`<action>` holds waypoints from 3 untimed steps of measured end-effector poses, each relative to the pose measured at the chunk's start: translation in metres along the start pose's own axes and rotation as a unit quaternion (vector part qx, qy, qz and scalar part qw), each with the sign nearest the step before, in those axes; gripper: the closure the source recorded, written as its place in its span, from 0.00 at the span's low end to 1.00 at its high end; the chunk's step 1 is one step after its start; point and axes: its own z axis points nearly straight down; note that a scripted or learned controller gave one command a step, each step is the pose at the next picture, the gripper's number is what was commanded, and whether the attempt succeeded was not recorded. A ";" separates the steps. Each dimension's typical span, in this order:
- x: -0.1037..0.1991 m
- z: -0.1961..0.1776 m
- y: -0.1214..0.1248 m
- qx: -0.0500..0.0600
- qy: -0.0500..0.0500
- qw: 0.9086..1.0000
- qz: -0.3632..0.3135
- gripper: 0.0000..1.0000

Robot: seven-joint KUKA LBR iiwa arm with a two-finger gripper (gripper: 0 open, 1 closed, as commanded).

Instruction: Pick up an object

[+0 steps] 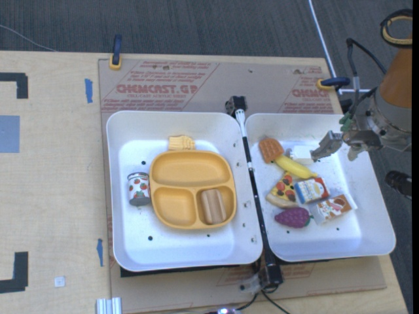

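Gripper (339,144) hovered spread and empty above the right bin (373,237); no toy was grasped yet, so pickup remained.

Bright, even light; soft shadows, slight overall softness.

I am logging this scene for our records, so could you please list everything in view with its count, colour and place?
bins: 2, white, side by side on the bench
divided plate: 1, yellow, left bin
hot dog: 1, tan, plate's lower right compartment
can: 1, white with red print, left of plate
banana: 1, yellow, right bin
pizza slice: 1, right bin
grapes: 1, purple, right bin
cartons: 2, right bin
clamps: 2, blue, board's far edge
hand: 1, grey, above right bin
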 end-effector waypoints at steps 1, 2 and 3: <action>0.001 0.141 -0.017 -0.009 -0.003 1.000 0.000 0.00; 0.012 0.145 -0.031 -0.023 -0.010 1.000 0.001 0.00; 0.018 0.146 -0.043 -0.027 -0.010 1.000 0.000 0.00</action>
